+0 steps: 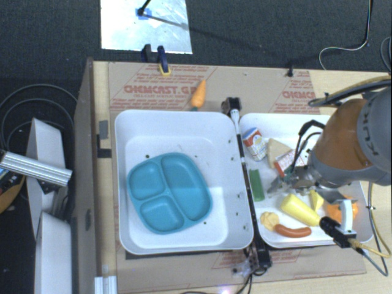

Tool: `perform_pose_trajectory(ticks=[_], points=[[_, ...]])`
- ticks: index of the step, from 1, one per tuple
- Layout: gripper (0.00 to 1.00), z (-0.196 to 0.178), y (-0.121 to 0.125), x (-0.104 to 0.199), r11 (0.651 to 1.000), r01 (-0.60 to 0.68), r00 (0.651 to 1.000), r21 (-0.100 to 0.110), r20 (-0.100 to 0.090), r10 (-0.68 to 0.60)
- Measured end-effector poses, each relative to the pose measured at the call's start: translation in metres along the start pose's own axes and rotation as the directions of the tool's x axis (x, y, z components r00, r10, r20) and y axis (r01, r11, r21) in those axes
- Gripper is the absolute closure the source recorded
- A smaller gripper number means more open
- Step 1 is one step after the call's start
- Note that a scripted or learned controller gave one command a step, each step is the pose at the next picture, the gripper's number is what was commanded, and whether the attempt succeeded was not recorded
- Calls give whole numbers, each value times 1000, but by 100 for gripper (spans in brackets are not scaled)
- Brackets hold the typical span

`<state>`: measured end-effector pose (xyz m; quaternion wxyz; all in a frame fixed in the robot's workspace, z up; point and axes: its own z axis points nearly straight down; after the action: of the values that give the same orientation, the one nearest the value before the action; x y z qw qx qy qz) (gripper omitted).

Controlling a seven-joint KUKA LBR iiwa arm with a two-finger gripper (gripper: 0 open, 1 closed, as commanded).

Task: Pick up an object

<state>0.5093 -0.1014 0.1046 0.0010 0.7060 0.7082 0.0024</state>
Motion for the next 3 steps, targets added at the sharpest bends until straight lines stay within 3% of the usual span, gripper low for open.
perform_pose_trajectory(ticks=[1, 2, 3], points=[[0, 21, 47, -12, 1000, 1, 1000, 0, 3, -1], [0, 21, -24, -6, 1000, -5, 1000, 9, 0, 5], [100, 9, -19, -5, 1000, -1, 1000, 1, 0, 1]])
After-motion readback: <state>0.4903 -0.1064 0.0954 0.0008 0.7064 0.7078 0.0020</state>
